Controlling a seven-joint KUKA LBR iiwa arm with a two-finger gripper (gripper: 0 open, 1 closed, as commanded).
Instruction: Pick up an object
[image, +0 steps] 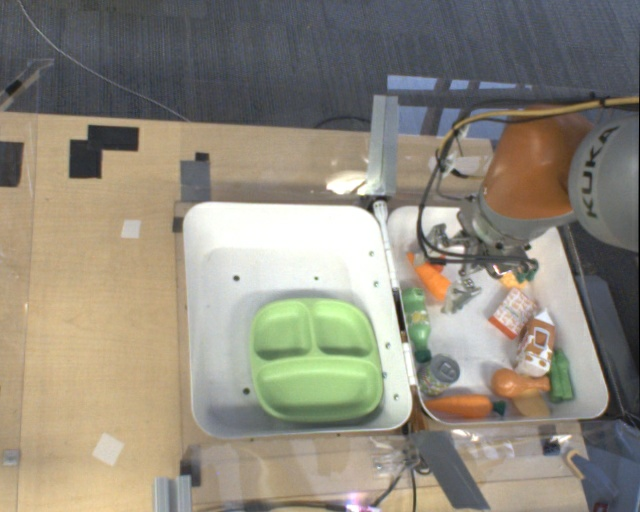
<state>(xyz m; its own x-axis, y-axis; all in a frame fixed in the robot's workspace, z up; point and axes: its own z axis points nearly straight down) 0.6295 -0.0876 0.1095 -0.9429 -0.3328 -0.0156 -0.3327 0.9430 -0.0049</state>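
Down at the near edge of the right bin (590, 400) I've got a carrot (460, 406) lying along the front wall, a small round can (438, 372) just behind it, and an orange-brown rounded item (520, 384) to its right. A green bottle (560, 378) stands at the right side, touching a white-and-brown carton (538, 342); a red-and-white packet (511, 312) lies just beyond that. Along the bin's left wall I see a green item (415, 325), and farther back an orange piece (434, 281).

My end effector (462, 292) hangs low over the far middle of this bin, just beside that orange piece; whether it's released or clenched I cannot tell, and I see nothing between it. The grey arm (545, 170) with its orange band reaches in from the right.

Over in the left bin (230, 240), a green divided tray (316, 358) sits toward the front. Both bins rest on the table (90, 330).
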